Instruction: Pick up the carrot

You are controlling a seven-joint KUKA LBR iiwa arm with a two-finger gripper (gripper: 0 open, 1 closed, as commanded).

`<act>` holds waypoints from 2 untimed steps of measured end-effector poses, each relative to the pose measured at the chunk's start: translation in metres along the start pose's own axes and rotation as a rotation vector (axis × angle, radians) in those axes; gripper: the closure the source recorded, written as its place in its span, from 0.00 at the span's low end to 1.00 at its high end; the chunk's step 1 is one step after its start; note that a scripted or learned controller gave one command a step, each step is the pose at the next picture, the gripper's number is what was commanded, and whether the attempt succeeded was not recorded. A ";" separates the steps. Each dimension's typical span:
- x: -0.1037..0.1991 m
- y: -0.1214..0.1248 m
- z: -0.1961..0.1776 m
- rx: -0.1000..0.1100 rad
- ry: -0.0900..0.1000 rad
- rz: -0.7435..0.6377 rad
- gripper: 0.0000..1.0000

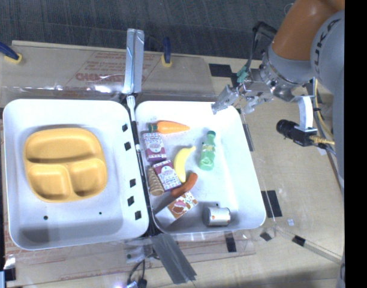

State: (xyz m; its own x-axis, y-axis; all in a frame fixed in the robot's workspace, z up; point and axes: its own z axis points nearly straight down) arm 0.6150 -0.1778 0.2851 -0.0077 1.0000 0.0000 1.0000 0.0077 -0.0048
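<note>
The carrot [171, 126] lies on its side at the far end of the right bin [246, 179], its tip pointing right, just above a small purple carton [153, 146]. The claw [222, 102] hangs over the far right corner of that bin, well to the right of the carrot and apart from it; nothing sits between its fingers, and I cannot tell from this angle whether they are apart or together. Further down the same bin lie a banana [182, 162], a green bottle [207, 152], a second carton [167, 176], a sausage [184, 185], a brown packet [182, 206] and a silver can [218, 216]. The left bin [15, 221] holds a yellow divided tray [65, 163]. Both bins rest on the desk [291, 191].
</note>
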 end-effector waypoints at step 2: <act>0.058 -0.050 -0.154 -0.006 -0.002 -0.260 0.00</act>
State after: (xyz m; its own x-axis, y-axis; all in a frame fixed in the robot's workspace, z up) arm 0.5657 -0.1201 0.4392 -0.2647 0.9643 -0.0017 0.9643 0.2647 0.0013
